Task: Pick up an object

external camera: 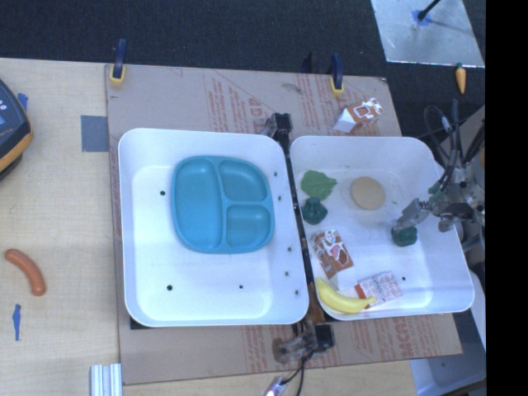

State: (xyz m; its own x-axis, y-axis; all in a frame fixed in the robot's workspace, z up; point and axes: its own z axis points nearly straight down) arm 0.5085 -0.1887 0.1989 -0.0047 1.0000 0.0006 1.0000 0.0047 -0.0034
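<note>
Your gripper (410,219) sits at about 3 o'clock in the right bin (445,291), reaching in from the right. One grey finger slants down toward a small dark green lump (404,238), which looks to be touching or just under the tip. You can't tell how wide the gripper is open, or whether it has hold of anything; the wrist is a tangle of cables and metal.

Likely target: that green lump, near the bin's right wall. Other items in the same bin: a tan round disc (368,193) at 12 o'clock, a green leafy piece (318,183) and a dark green chunk (314,213) at 10, a red-and-white packet (332,252) at 8, a banana (340,299) and another packet (379,286) at 6.

Risks, as a guess: the lump is small and rounded, so it could roll or squirt out as the gripper closes; the wall close by may block it.

The left bin (148,295) holds a blue divided plate (223,204). The arm itself is cut off at the right.
</note>
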